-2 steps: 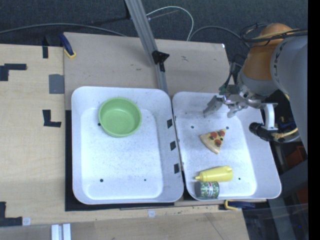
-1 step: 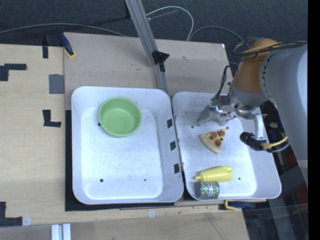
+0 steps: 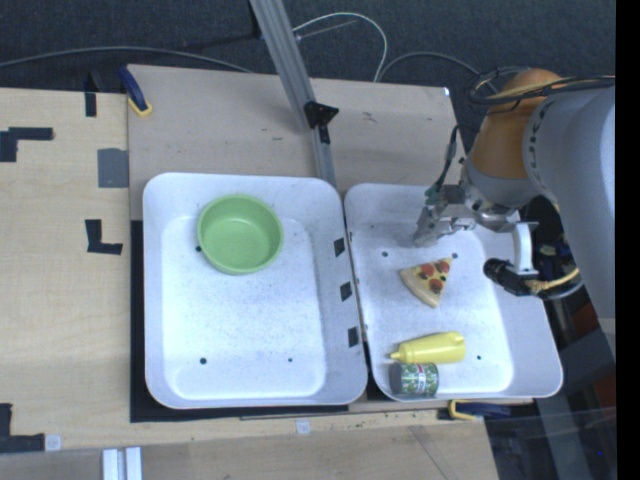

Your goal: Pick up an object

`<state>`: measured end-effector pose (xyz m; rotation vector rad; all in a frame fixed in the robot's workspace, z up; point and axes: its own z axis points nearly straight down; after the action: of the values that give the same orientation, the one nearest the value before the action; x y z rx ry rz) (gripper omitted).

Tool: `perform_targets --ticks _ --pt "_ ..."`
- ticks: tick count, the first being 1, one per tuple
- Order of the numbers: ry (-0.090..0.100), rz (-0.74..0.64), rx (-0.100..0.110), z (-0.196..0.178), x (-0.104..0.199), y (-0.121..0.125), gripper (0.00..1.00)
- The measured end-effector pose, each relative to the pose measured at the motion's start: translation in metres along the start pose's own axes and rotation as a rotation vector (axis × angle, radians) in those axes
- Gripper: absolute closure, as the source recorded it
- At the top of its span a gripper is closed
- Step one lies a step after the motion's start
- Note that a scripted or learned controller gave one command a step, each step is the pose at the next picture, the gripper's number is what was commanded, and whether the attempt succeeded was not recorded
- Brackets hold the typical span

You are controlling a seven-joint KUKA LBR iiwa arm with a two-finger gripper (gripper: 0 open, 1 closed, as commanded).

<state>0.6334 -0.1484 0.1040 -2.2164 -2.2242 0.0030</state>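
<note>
In the right bin (image 3: 383, 298) lie a pizza slice (image 3: 428, 279), a yellow mustard bottle (image 3: 431, 349) on its side, and a small green can (image 3: 414, 379) against the bin's front rim. My gripper (image 3: 432, 227) hangs low over the far part of this bin, just above and behind the pizza slice. It holds nothing that I can see. A green bowl (image 3: 240, 233) sits in the far part of the left bin (image 3: 250, 358).
A grey metal pole (image 3: 290, 63) slants across the bench behind the bins, ending at a black clamp. Cables loop at the back. The arm's grey body and orange band fill the upper right. Black clips join the two bins along their shared rim.
</note>
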Motion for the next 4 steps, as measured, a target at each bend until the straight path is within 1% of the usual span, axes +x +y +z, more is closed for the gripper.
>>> perform_targets --ticks 1,2,3,4 --pt "-0.001 0.002 -0.007 -0.063 -0.003 0.004 1.0" --pt "0.0 0.002 -0.006 -0.103 -0.003 0.005 1.0" --pt "0.002 -0.004 -0.002 -0.103 0.061 -0.003 1.0" --pt "0.003 -0.004 -0.002 -0.116 0.115 -0.005 1.0"
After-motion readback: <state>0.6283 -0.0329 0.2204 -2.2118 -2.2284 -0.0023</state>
